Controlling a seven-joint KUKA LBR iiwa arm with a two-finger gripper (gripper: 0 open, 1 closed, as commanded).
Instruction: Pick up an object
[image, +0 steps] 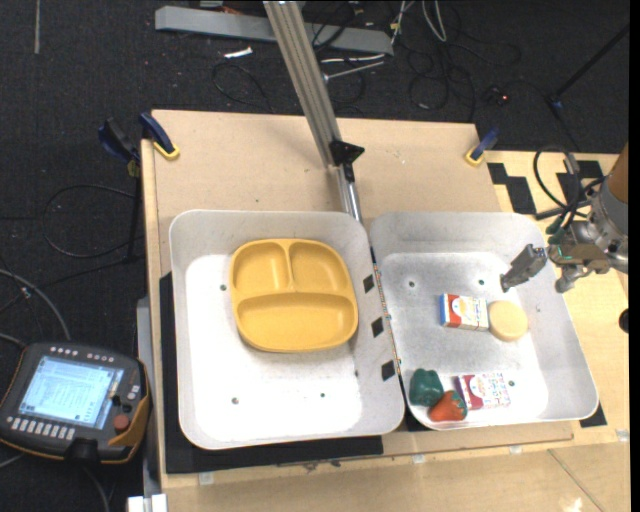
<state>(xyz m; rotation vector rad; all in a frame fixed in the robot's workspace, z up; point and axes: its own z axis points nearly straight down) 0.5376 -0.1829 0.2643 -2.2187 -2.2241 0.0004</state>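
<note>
Objects lie in the right bin (560, 330): the small carton (464, 311) and the round yellow piece (508, 321) touch each other, just below-left of the gripper (548, 268), whose fingers stand spread, grasping nothing

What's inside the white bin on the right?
The right bin holds two small cartons, a pale yellow round piece, a green toy and a red one. Anything beneath them is hidden.

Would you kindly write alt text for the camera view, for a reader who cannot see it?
The claw hangs over the right bin, which holds two small cartons, a pale round piece, a green piece and a red piece. A yellow divided plate lies in the left bin.
</note>
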